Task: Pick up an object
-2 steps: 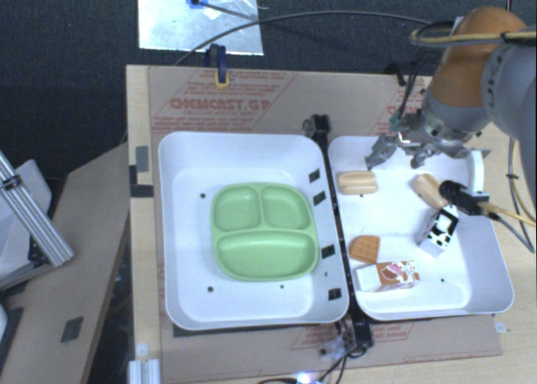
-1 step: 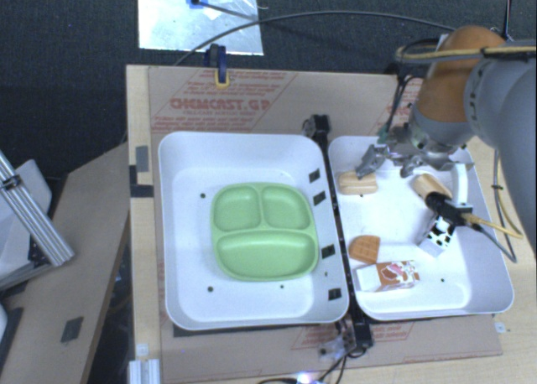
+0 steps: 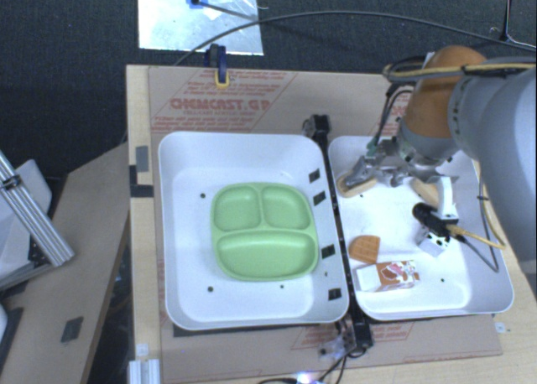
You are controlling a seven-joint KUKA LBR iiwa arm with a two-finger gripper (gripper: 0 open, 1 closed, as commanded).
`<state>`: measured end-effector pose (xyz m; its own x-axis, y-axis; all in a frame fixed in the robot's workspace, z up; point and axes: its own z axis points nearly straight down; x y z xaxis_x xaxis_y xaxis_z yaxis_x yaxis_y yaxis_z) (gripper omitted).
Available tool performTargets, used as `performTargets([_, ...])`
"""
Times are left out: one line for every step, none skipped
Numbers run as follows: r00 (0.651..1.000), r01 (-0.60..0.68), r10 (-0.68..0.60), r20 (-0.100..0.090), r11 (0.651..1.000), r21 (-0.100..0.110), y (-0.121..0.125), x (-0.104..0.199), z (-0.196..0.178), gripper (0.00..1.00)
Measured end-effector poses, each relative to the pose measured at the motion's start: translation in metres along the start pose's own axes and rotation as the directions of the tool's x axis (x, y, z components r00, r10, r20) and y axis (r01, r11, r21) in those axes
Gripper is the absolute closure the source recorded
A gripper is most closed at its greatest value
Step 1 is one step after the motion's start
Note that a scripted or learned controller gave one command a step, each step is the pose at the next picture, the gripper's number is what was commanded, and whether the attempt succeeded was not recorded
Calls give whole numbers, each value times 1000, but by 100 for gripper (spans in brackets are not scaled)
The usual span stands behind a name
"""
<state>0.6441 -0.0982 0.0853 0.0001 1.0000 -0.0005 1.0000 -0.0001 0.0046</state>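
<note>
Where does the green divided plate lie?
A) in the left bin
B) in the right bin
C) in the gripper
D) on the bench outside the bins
A: the green divided plate lies flat in the view's left bin, apart from the gripper over the right bin.

1. The arm (image 3: 495, 114) is cut off by the view's right edge, so its grey body runs out of sight past the orange band.
2. The arm hides the back right corner of the right bin (image 3: 470, 298), both rim and floor.
3. The gripper (image 3: 354, 178) is a blurred grey shape at the right bin's back left part. Whether it touches the floor cannot be told.
4. The small packet (image 3: 388, 275) near the right bin's front carries red and white print too small to read.
5. The aluminium rail (image 3: 29, 215) is cut off by the left edge.
6. The foil sheet (image 3: 197, 5) is cut off by the top edge.
7. The cardboard sheet (image 3: 218, 104) lies mostly hidden under both bins.
</note>
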Motion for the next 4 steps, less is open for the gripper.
performTargets([1000, 1, -1, 0, 1000, -10, 3, 1, -15, 100])
performTargets([1000, 4, -4, 0, 1000, 0, 0, 3, -78, 100])
performTargets([1000, 5, -5, 0, 1000, -1, -3, 3, -141, 100])
performTargets([1000, 6, -6, 0, 1000, 2, -2, 3, -148, 100])
